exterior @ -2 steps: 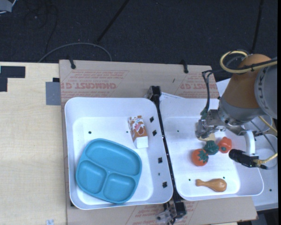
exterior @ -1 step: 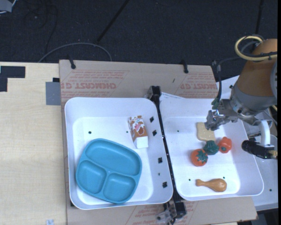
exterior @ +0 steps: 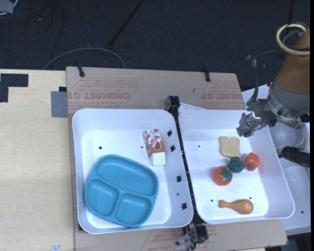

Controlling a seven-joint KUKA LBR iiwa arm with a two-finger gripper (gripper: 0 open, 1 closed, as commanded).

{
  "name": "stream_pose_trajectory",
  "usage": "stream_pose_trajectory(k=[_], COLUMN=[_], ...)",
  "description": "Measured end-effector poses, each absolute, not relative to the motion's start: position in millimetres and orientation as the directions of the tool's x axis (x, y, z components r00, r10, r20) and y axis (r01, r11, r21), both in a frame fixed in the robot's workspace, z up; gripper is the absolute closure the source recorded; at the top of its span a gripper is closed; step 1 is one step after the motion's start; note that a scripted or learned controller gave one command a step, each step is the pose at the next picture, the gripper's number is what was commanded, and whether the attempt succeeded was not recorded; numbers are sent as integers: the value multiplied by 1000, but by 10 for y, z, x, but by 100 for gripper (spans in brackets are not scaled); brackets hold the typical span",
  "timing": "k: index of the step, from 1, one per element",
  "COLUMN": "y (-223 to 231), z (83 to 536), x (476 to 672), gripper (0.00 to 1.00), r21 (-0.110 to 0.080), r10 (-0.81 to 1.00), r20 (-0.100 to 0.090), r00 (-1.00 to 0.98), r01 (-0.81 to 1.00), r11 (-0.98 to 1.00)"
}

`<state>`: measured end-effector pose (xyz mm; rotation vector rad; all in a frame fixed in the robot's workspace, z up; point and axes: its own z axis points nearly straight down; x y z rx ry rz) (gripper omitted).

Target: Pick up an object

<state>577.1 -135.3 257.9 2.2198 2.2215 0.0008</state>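
Observation:
The right bin (exterior: 282, 192) holds a pale bread slice (exterior: 230, 146), a red tomato (exterior: 223, 175), a dark green vegetable (exterior: 236, 164), a red-orange pepper (exterior: 251, 161) and a tan drumstick (exterior: 237, 206). In the left bin (exterior: 86, 132) lie a blue divided plate (exterior: 121, 190) and a small carton (exterior: 155, 146). My gripper (exterior: 247, 124) hangs over the right bin's upper right part, up and to the right of the bread slice, with nothing seen in it.
A black divider (exterior: 180, 161) runs between the two bins. Brown cardboard (exterior: 146, 90) lies under them. A wooden bench top (exterior: 26, 161) stretches to the left. Cables (exterior: 255, 82) hang near the arm's wrist at the right.

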Motion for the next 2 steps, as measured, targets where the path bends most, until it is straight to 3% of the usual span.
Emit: stream_pose_trajectory(k=[2], y=[-250], z=[2466], x=[5466], gripper=[100], r21=[-6], r10=[1000], r20=[2], r00=[-4], r01=[1000], r11=[4])
